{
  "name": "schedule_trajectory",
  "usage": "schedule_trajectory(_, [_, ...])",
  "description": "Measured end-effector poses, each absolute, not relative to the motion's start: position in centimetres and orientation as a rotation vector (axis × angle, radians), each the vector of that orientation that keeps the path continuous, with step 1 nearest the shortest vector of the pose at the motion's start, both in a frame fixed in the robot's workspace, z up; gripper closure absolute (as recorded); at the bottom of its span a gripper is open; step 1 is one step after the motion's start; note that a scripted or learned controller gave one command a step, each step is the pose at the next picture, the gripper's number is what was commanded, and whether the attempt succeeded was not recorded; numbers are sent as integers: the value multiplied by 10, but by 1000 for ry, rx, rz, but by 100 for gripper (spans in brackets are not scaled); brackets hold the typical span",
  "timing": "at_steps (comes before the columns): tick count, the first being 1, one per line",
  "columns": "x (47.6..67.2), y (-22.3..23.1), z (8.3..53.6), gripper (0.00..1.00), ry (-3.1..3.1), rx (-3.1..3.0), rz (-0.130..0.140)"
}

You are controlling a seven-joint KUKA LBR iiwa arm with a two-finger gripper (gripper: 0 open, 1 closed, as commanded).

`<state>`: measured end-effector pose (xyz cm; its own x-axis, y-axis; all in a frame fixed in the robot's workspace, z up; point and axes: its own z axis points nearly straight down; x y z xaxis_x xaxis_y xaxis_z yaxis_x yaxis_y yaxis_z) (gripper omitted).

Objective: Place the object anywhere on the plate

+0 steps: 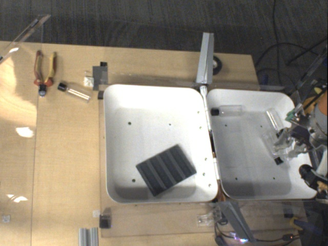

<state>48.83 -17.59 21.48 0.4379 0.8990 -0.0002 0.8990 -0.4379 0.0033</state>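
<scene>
The wooden bench (pixel 61 163) carried two shallow white bins side by side. The left bin (pixel 148 111) held the plate (pixel 165 169), a dark ribbed rectangle lying flat and turned at an angle near the bin's front wall. The right bin (pixel 246 173) held the clear pieces. The arm (pixel 322 106) came in over the right bin's far right edge. Its gripper (pixel 288 141) was low over the bin's right side, well apart from the plate. Whether the gripper was open or closed could not be told, nor whether it had hold of anything, because clear plastic and glare blurred that spot. A clear tube (pixel 271 120) lay tilted just beside the gripper, on its upper left. A capped clear vial (pixel 226 110), its black cap pointing left, lay near the right bin's back left corner. On the bare bench to the left lay red-handled pliers (pixel 44 70) and a small vial (pixel 74 90).
</scene>
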Motion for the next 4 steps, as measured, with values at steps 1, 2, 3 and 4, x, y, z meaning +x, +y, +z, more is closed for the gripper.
schedule_trajectory(1, [560,-113,169,100,2064,2365,3])
schedule_trajectory(2, [600,10,203,100,2127,2310,5])
schedule_trajectory(3, [633,57,185,100,2416,2003,4])
schedule_trajectory(4, [653,134,214,100,2363,2066,6])
